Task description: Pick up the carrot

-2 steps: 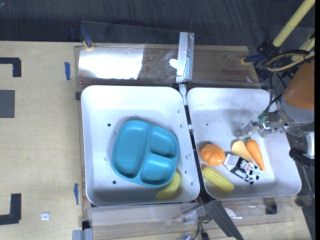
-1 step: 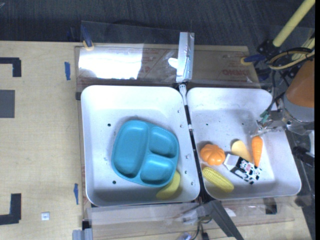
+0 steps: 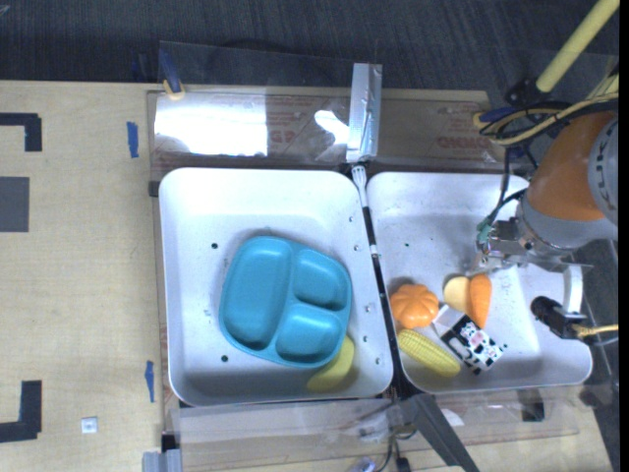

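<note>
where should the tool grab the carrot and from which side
Probably across the carrot's mid-body, coming from above. It lies lengthwise up-down in the right bin, with a pale yellow item tight on its left and bare floor on its right, so the upper half looks freer.

Fixed overhead camera, slanted over both bins (image 3: 187, 264)

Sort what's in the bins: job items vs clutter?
Job: carrot, right bin, tool.
Clutter: orange pumpkin, corn, black-and-white block, yellow piece by the carrot, blue tray, yellow item under its edge.
</note>
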